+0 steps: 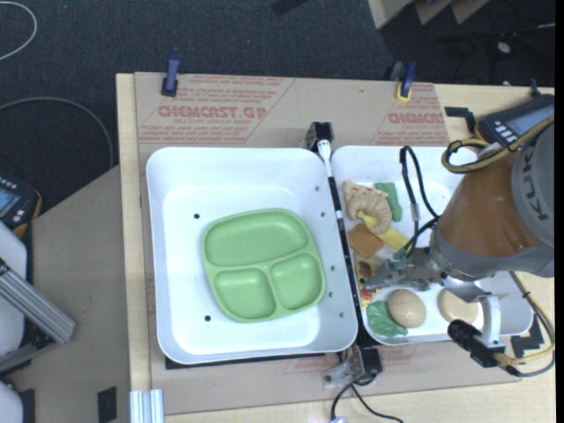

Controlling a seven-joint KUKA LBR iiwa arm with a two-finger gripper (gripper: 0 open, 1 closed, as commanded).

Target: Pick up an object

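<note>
Grey arm (493, 218) reaching low over right bin (423, 159), gripper (388, 276) among food items, grip state unclear

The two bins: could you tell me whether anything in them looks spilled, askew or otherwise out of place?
Nothing stands out. The green divided plate lies flat in the left bin, turned slightly askew to its walls. The small food items sit clustered inside the right bin, none over the rim.

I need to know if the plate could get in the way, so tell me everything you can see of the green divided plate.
The green divided plate lies flat in the left bin, near its middle, slightly turned. It looks like matte plastic, with rounded corners and three compartments: one long, two smaller. Nothing lies in it; only the bin floor touches it.
</note>
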